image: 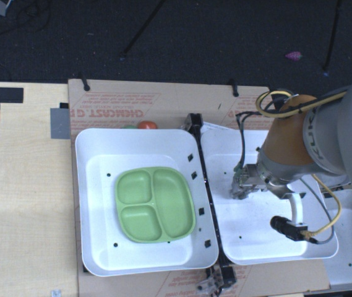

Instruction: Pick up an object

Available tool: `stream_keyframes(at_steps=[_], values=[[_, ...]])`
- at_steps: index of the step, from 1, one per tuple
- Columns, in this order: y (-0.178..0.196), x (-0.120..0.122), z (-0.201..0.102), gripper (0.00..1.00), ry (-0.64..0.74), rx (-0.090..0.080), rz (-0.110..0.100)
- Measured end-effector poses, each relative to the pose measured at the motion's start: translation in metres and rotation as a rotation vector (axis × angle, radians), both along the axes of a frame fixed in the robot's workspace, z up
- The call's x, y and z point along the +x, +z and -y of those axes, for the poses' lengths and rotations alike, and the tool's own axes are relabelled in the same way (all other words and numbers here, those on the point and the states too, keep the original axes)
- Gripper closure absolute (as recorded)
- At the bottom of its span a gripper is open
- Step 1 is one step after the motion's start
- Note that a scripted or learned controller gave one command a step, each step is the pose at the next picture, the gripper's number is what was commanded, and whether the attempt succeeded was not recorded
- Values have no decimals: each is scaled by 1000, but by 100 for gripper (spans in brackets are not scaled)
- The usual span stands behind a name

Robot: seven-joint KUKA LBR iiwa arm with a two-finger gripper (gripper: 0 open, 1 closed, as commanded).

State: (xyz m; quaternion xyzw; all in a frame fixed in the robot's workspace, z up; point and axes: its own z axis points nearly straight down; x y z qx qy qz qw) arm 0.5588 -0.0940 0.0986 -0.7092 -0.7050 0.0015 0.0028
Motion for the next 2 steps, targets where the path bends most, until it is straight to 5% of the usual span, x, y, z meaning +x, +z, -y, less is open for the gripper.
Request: stream_keyframes(at_steps=[2], values=[[123, 9, -1, 100, 6, -2, 10]])
